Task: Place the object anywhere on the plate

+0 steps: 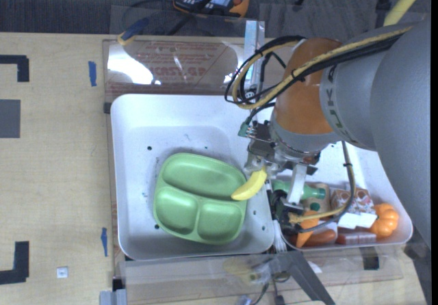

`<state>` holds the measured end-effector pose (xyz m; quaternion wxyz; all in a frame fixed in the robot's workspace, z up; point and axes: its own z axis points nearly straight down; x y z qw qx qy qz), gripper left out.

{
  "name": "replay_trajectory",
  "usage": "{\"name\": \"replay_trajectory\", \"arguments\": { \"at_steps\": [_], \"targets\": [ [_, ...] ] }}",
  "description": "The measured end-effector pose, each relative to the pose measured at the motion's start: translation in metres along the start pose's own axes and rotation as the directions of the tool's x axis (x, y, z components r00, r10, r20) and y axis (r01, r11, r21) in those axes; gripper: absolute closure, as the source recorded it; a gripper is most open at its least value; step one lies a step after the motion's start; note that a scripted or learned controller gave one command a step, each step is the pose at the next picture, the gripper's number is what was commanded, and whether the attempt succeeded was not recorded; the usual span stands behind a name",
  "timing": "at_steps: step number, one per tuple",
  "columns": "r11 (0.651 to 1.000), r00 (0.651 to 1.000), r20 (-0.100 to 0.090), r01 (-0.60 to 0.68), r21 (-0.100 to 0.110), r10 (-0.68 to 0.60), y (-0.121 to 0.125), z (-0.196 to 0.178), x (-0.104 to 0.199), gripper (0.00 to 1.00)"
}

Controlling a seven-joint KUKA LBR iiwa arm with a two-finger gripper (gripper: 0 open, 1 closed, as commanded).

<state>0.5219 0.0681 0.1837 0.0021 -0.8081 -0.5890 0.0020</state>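
Arm (356,85) dominates the right side, grey with its orange band, reaching in over the seam between the two white bins. Left bin (137,119) holds the green plate (198,195), a divided one with three compartments, sitting toward the bin's near-right part. Right bin (397,228) is crowded with toy food: an orange piece (385,220), red items, some packets.

Gripper (263,168) hangs just past the plate's right rim, pointing down. Banana (249,186), small and yellow, sits right at the gripper's tip. Its upper end is tucked up at the fingers and it looks pinched there, though the view is tight and the fingers are hard to make out separately. Long axis runs diagonally, from the upper right at the gripper down to the lower left.

Key relation: banana's lower end already overlaps the plate's right edge, above the big upper compartment; the rest hangs out over the rim toward the bin wall. Plate lies to the left of the gripper, close.

Judgement: a short shift left would centre it over the plate before release. Plate surface is smooth and dished, with plenty of room. Letting go right here risks the banana tipping off the rim into the bin.
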Motion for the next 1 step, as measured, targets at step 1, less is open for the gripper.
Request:
{"name": "replay_trajectory", "arguments": {
  "at_steps": [1],
  "targets": [
    [1.0,1.0,0.0,-0.001,0.0,0.001,0.0002,0.0,-0.0002,0.0]
  ]
}}
